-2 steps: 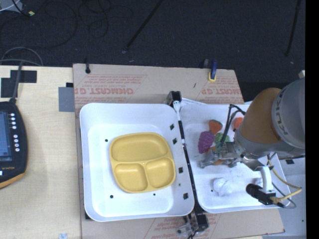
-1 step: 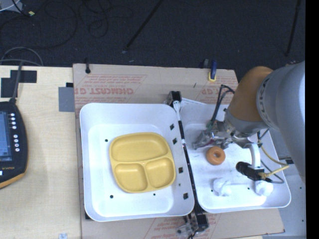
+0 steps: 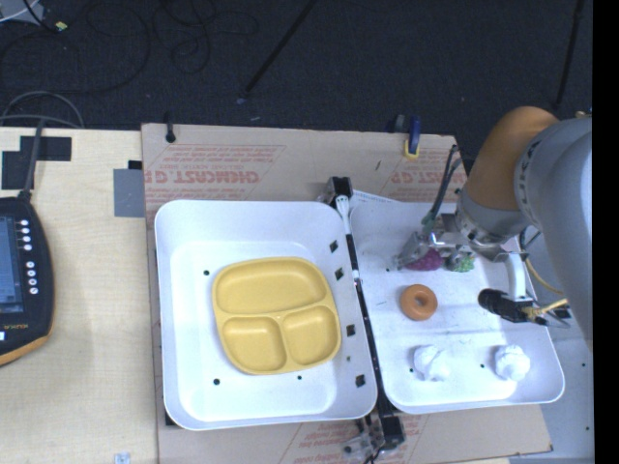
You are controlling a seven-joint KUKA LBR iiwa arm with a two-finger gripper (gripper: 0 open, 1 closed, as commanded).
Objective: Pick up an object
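Finds the gripper (image 3: 427,250) low at the far end of the right bin (image 3: 474,332), right against a small purple-and-green object (image 3: 456,258). Cannot tell whether the jaws are spread or pressed together, nor whether anything sits between them.

Risks closing off-centre on so small and lumpy a piece and nudging it aside, or scraping the bin's slick white floor, or brushing the brown doughnut-shaped ring (image 3: 419,302) lying near, toward the camera.

Reads that ring as matte, rounded, perhaps rubbery. Shows two crumpled white lumps (image 3: 430,361) by the near edge, irregular, probably light and easily pushed. Leaves the glossy yellow three-section plate (image 3: 276,314) in the left bin (image 3: 184,259), well apart.
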